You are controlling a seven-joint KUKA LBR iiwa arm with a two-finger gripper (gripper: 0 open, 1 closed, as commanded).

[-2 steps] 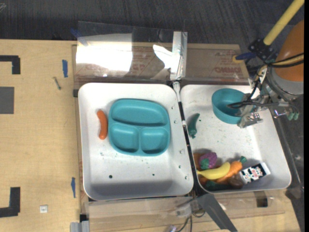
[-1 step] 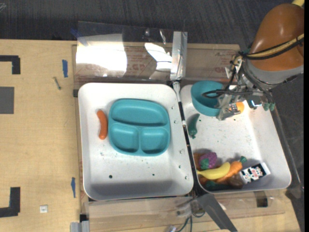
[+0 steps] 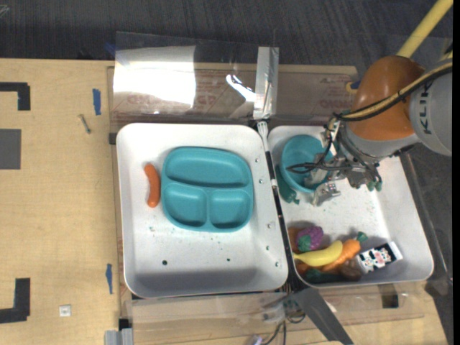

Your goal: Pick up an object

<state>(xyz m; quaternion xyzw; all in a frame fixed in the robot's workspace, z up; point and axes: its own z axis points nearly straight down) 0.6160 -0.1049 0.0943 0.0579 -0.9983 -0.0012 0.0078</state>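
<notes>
My gripper [image 3: 325, 190] hangs low in the right bin [image 3: 402, 214], at the near right side of a teal bowl [image 3: 298, 160] that lies tilted against the bin's left wall. Cables and the wrist cover the bowl's right rim. At the bin's front lie a purple grape bunch [image 3: 309, 236], a yellow banana [image 3: 321, 255], an orange carrot [image 3: 348, 249] and a small black and white box [image 3: 376, 256], all apart from the gripper. In the left bin [image 3: 136, 250] sit a teal divided plate [image 3: 208, 187] and an orange sausage [image 3: 152, 185].
The grey arm with its orange band [image 3: 384, 95] reaches in from the upper right above the right bin's back corner. A clear plastic sheet [image 3: 187, 85] stands behind the left bin. Bare white floor shows at the right bin's middle right [image 3: 388, 214].
</notes>
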